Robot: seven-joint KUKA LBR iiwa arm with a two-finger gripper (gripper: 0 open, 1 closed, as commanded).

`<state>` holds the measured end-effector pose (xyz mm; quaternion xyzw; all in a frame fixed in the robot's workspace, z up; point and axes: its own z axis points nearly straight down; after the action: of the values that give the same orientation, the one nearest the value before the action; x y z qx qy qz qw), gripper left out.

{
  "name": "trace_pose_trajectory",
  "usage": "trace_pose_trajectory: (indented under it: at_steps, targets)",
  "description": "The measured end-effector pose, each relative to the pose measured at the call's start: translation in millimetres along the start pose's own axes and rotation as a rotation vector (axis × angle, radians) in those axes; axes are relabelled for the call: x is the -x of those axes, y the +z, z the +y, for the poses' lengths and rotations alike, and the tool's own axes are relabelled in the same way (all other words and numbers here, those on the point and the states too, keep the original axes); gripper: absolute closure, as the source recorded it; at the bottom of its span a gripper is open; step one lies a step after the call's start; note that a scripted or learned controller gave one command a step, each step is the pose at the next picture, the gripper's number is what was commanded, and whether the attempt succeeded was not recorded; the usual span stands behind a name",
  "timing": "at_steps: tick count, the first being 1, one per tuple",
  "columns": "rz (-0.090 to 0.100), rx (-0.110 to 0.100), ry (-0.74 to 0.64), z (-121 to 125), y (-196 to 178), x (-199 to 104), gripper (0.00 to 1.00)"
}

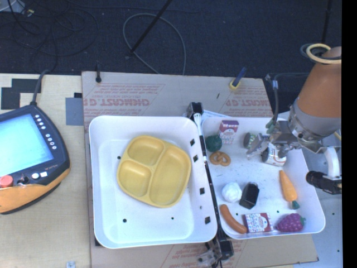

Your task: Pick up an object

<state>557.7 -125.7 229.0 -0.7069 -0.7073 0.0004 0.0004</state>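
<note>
My gripper (274, 147) hangs low over the far right part of the right bin (315, 219), under the orange band (322, 88) of the arm. Right beneath it lies a small white and red thing (277, 158), partly hidden by the gripper. A grey crumpled object (254, 141) sits just to its left. An orange carrot (288, 186) lies a little nearer the front. I cannot make out anything held.
The right bin also holds a small milk carton (228, 130), a green item (213, 143), a pretzel (220, 159), a white ball (231, 192), a black piece (249, 195), a sausage (231, 219), a red box (257, 223) and purple grapes (290, 223). A yellow divided plate (154, 170) lies in the left bin (106, 216).
</note>
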Motion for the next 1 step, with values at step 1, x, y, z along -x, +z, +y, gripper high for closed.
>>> trace_pose_trajectory:
  at_steps: [1]
  targets:
    - [0.003,-0.007,0.003,-19.9,128.8,29.6,0.00]
